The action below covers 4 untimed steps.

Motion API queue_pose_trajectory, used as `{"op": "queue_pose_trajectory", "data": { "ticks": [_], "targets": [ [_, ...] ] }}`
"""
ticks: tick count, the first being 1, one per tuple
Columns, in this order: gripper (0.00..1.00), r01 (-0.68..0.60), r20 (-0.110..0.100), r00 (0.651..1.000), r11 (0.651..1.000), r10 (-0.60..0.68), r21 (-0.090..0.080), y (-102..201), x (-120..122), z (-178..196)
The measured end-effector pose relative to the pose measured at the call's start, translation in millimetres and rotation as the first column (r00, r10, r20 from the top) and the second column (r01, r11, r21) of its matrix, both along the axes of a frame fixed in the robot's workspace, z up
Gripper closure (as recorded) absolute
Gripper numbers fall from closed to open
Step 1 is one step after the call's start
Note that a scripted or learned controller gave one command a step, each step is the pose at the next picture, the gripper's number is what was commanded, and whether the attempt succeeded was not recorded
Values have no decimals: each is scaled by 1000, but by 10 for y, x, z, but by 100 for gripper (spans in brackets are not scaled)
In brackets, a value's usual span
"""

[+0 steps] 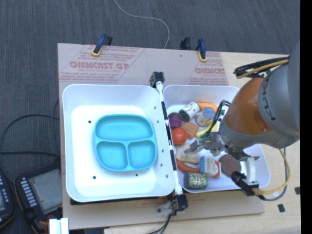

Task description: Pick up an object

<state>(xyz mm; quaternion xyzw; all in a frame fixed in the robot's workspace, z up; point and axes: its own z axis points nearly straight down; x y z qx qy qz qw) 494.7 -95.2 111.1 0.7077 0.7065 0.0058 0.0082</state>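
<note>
The right bin (234, 89) holds a heap of toy food. In it lie a red tomato (179, 136), a tan cracker (190, 129), a dark purple piece (174, 121), an orange piece (208, 106) and a yellow banana (214, 124). Toward the front lie an orange carrot (186, 166), a green can (196, 180) and a small colourful box (210, 166). My gripper (197, 145) hangs low over the middle of this heap, just right of the tomato and above a beige slice (186, 156). The grey and orange arm hides the bin's right half.
The left bin (78, 96) holds a light blue divided plate (126, 141). A black and white clamp bar (165, 126) runs between the two bins. Blue and yellow clamps (201, 51) sit at the board's far edge. Cables trail off the bench's left and right sides.
</note>
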Motion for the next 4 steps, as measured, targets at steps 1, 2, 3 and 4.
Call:
{"op": "queue_pose_trajectory", "data": {
  "ticks": [1, 2, 3, 4],
  "targets": [
    [100, 0, 0, 1000, 1000, 0, 0, 0, 3, 95],
    [0, 0, 0, 1000, 1000, 0, 0, 0, 3, 94],
    [100, 0, -1, 1000, 1000, 0, 0, 0, 6, 189],
    [0, 0, -1, 1000, 1000, 0, 0, 0, 6, 188]
  ]
}}
